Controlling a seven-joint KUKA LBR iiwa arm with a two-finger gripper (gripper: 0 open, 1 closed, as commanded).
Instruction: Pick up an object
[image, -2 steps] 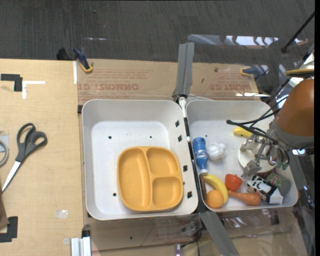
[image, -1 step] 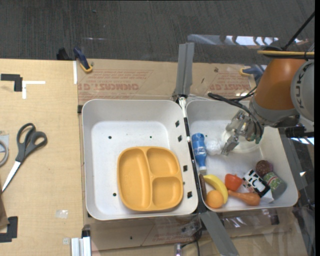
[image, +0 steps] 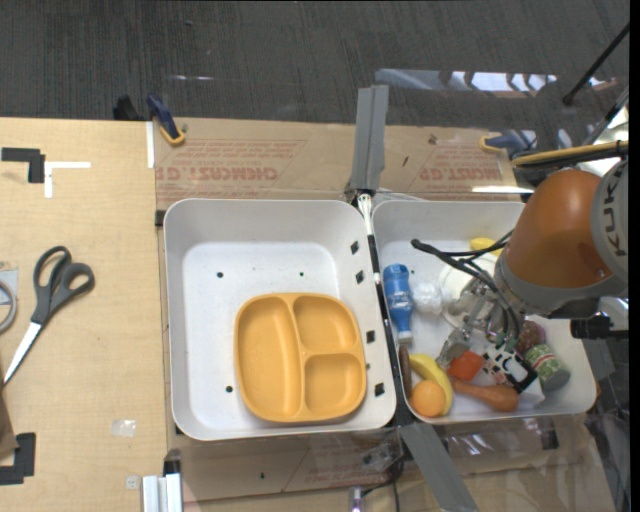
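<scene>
My claw (image: 478, 335) is down in the right bin (image: 570, 400), low at the right of the frame, among a heap of small things.

From large to small: the counter (image: 80, 400) carries two white bins side by side. The left bin (image: 200, 260), at the centre of the frame, holds an orange divided plate (image: 300, 357). My arm (image: 560, 240) comes in from the right and hangs over the right bin. Below my claw lie a carrot (image: 487, 396), a banana (image: 428, 368) and an orange (image: 429, 400), close together at the bin's lower left; a blue bottle (image: 399, 298) lies along the bin's left wall. Scissors (image: 45, 300) rest on the counter at far left. I cannot tell whether my claw is spread or closed, nor whether it grips anything.
</scene>
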